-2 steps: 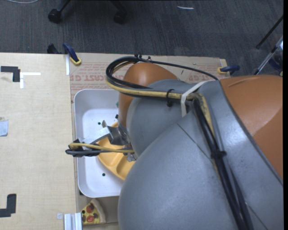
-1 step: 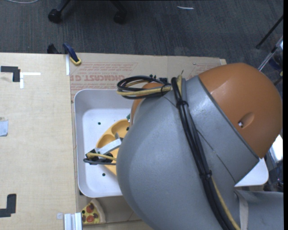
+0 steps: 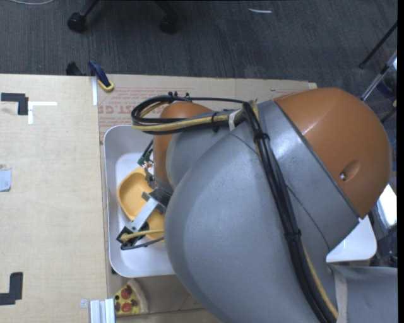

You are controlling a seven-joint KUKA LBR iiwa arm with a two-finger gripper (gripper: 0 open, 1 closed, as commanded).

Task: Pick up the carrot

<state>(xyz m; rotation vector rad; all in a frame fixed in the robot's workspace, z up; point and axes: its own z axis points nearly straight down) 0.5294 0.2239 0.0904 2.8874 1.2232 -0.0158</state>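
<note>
My grey arm with its orange band reaches down from the right and covers most of a white bin. A yellow bowl lies in the bin's left part. My gripper is low in the bin, right against the bowl's right side, and the arm's bulk largely hides it. The arm also hides whatever lies in the rest of the bin.
Bare pale board stretches left of the bin. A small blue and yellow tool lies at the board's far edge. A pizza-slice toy sits just below the bin's near rim. Dark carpet and a chair base lie beyond the bench.
</note>
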